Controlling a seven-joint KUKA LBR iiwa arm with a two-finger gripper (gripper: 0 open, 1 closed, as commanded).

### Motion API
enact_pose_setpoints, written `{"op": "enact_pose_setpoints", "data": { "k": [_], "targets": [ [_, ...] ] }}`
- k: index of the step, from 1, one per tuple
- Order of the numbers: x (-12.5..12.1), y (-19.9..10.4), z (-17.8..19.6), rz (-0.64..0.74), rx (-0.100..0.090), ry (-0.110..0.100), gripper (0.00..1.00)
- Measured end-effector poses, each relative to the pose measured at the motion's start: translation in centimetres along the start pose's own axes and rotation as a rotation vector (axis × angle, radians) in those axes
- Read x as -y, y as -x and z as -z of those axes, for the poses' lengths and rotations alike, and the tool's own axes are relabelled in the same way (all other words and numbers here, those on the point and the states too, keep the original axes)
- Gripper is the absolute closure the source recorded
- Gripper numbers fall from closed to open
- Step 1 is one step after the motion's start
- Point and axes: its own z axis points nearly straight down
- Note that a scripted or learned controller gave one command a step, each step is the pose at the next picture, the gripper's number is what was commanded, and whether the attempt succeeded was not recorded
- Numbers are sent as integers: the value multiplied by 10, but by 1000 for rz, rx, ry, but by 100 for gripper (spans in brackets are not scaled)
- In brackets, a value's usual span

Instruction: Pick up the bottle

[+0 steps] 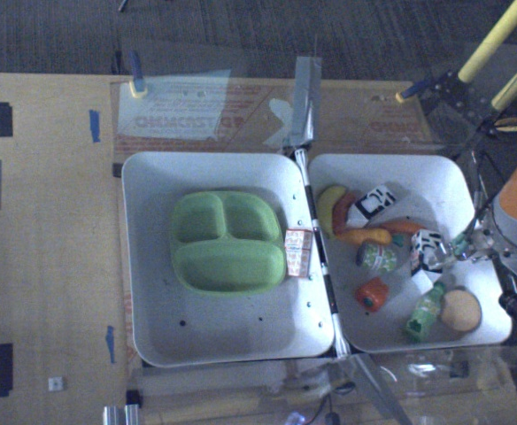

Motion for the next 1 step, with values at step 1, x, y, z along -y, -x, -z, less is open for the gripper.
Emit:
{"op": "enact_pose_setpoints", "data": {
  "k": [1],
  "targets": [
    [-63, -70, -1, -300, 12, 10, 100]
  ]
}}
